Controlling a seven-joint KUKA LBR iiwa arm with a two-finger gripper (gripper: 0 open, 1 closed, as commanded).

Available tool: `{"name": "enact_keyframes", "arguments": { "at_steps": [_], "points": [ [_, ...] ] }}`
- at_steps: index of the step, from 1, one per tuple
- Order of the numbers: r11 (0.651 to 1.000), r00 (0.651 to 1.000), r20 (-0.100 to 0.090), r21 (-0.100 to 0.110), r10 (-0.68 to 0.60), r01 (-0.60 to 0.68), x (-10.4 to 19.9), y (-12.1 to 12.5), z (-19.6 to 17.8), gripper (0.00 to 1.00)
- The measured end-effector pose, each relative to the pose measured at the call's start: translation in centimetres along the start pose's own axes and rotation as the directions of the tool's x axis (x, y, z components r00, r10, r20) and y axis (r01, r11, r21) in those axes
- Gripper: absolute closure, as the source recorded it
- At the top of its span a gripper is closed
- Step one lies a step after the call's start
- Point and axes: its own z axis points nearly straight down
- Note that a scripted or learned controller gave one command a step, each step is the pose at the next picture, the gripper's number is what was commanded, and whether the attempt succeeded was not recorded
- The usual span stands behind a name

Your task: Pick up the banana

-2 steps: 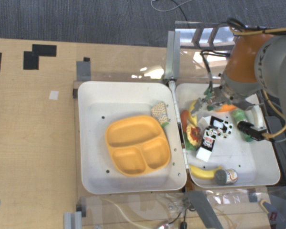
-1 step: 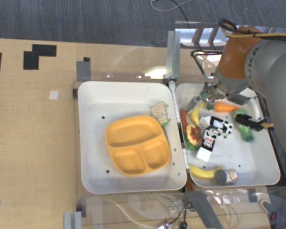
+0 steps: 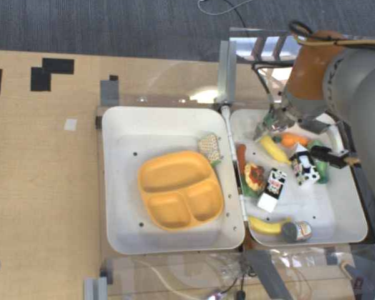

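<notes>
Two yellow bananas lie in the right bin (image 3: 347, 227). A small banana (image 3: 274, 149) lies near the bin's back, tilted, just below and in front of my gripper (image 3: 270, 125). A longer banana (image 3: 266, 225) lies along the front wall beside a can (image 3: 297, 231). The gripper hangs low over the back left part of the right bin, close above the small banana's upper end. The grey arm with its orange band (image 3: 312, 67) rises behind it to the right.
Around the small banana are an orange piece (image 3: 292, 140), a black-and-white cow toy (image 3: 305, 167), a green item (image 3: 325, 169), a small carton (image 3: 273, 187), a red and yellow food toy (image 3: 254, 177) and a red pepper (image 3: 241, 157). The left bin (image 3: 122, 230) holds an orange divided plate (image 3: 151, 195) and a knobbly beige item (image 3: 209, 146).
</notes>
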Motion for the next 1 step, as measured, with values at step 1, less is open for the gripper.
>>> {"name": "enact_keyframes", "arguments": {
  "at_steps": [1],
  "points": [
    [0.998, 0.998, -0.006, 0.005, 0.058, -0.058, 6.56, 3.05, -8.64, 1.00]
  ]
}}
